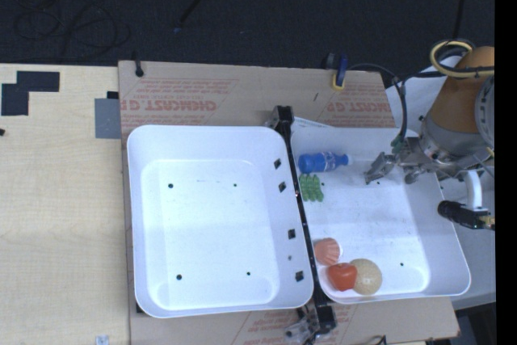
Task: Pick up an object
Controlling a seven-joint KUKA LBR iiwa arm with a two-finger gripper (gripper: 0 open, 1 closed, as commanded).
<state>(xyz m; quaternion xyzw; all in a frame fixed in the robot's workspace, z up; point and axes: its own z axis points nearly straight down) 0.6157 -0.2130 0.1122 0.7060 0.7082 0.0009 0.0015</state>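
Note:
In the right bin (404, 210) a blue bottle (321, 162) lies on its side near the left wall, with a small green object (312, 188) just below it. At the bin's front left corner sit a pale orange ball (326, 250), a red object (342, 276) and a yellowish ball (367, 276), all close together. My gripper (386, 167) hangs over the bin's upper right part, to the right of the blue bottle and apart from it. Its fingers look spread, with nothing between them.
The left bin (210, 214) stands beside the right one, with a black divider (292, 198) between them. Both rest on a cardboard sheet (242, 97). Cables and the arm's wrist (460, 133) crowd the right side.

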